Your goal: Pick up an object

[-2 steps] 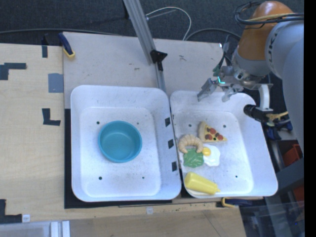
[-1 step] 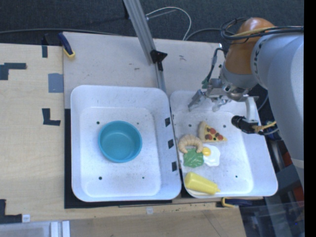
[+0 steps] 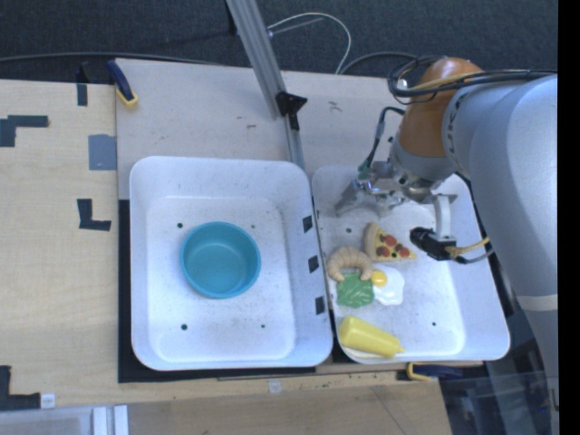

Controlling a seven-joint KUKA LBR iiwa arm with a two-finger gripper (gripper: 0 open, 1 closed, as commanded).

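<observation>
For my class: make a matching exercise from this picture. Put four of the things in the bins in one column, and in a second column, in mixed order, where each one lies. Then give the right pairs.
Things
1. blue bowl
2. pizza slice
3. yellow bottle
4. fried egg

Places
A. front edge of the right bin
B. alone in the left bin
C. right bin, just behind the fried egg
D. right bin, beside the green leaf

Pairs: 1-B, 2-C, 3-A, 4-D
</observation>
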